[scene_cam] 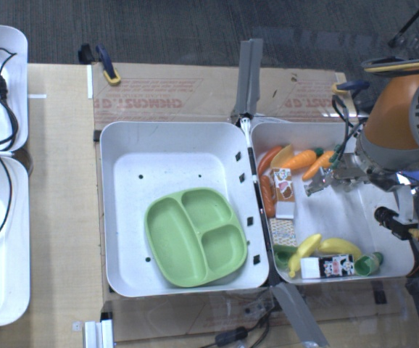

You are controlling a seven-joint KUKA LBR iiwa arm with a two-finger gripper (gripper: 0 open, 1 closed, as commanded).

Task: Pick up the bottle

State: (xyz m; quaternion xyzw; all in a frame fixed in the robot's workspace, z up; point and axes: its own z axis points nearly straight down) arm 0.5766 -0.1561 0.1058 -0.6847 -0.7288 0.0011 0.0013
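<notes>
Bottle [343, 266] lies on its side at the near edge of the right bin [354, 216], white with a dark label and a green cap, just beside the bananas [318, 246]. My hand [318, 183] hangs over the far part of this bin, near the carrots [300, 159], well apart from the bottle. Its fingers are spread open and hold nothing. A green divided plate [195, 235] rests in the left bin [122, 194].

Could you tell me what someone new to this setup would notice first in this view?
Probably the green divided plate, lying alone in the left bin. Next comes the right bin, crowded with toy food: carrots at its far end, a banana near its front wall. The gripper hangs over that bin, beside the carrots.
</notes>
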